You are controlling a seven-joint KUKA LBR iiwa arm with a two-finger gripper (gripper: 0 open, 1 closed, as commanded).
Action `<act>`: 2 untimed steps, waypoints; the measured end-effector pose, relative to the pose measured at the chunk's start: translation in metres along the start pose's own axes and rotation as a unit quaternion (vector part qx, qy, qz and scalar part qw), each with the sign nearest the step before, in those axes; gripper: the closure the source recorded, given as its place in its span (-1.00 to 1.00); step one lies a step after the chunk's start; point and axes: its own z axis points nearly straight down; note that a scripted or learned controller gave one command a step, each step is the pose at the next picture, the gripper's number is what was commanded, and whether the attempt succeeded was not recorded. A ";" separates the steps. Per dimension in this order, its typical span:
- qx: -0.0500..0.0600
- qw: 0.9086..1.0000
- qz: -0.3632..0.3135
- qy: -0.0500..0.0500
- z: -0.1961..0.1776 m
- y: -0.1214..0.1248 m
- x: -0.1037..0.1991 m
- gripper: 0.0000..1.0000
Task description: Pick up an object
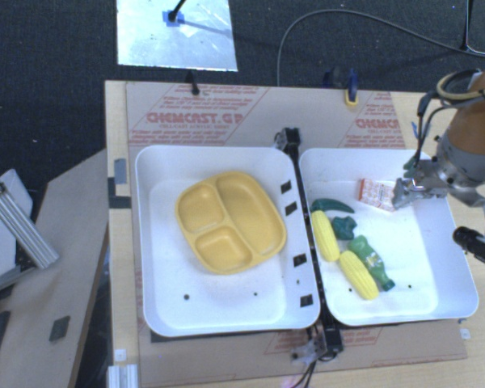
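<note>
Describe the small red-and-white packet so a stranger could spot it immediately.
Take the right white bin, the one without the yellow divided plate. Look toward its far edge, just left of the pincer: the packet lies flat there. Unlike the two yellow corn cobs and green toy vegetables nearer the bin's middle, it is flat, rectangular, and red-and-white printed.

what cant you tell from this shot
- Hand, camera view: small and blurred, so whether it grips the packet beside it is unclear.
- Arm: cut off by the right edge.
- Packet print: too small to read.
- Green toys: partly covered by the two corn cobs, shapes unclear.
- Yellow tray: what its three compartments hold is hard to judge against the yellow.
</note>
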 end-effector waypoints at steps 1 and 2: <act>-0.001 1.000 -0.001 0.000 -0.062 0.009 0.003 1.00; 0.003 1.000 -0.002 0.001 -0.048 -0.002 0.053 1.00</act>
